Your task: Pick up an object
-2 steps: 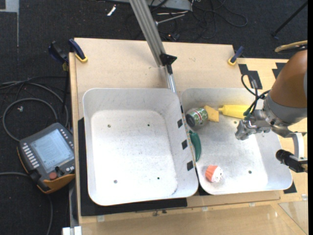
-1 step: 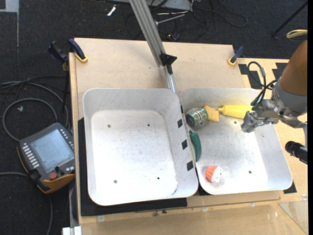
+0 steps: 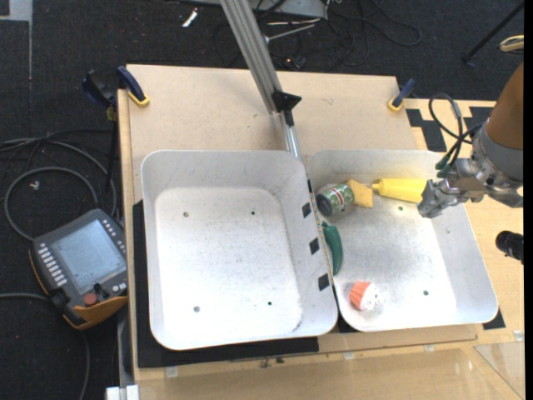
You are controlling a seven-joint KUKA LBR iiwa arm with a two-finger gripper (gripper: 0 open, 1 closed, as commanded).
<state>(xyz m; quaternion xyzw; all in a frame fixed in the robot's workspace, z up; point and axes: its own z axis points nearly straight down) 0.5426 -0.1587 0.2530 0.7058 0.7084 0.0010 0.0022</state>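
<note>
Camera view, fixed above the bench: a long yellow plastic object (image 3: 398, 190), shaped like a squeeze bottle or banana, lies flat in the right white bin (image 3: 466, 261), just to the left of the pincer (image 3: 432, 204) and apparently touching it at its near end. Whether the pincer is spread or pressed together I cannot tell, since its tip is small and dark against the bin floor; nothing shows between its tips.

Further left of the pincer, beyond the yellow object, sits a small yellow block-like piece (image 3: 361, 193), touching a green and white can (image 3: 335, 199) that lies on its side. Below and left of the pincer, a dark green curved object (image 3: 334, 246) rests against the dividing wall where the two bins meet. Lower still, near the front of the same bin, lies a small orange and white object (image 3: 363, 296), well apart from the pincer.

Far to the left of the pincer is the left white bin (image 3: 166, 173). Behind the pincer, the grey arm (image 3: 498, 163) rises toward the right edge, with its orange band (image 3: 510, 107) above the wrist.
</note>
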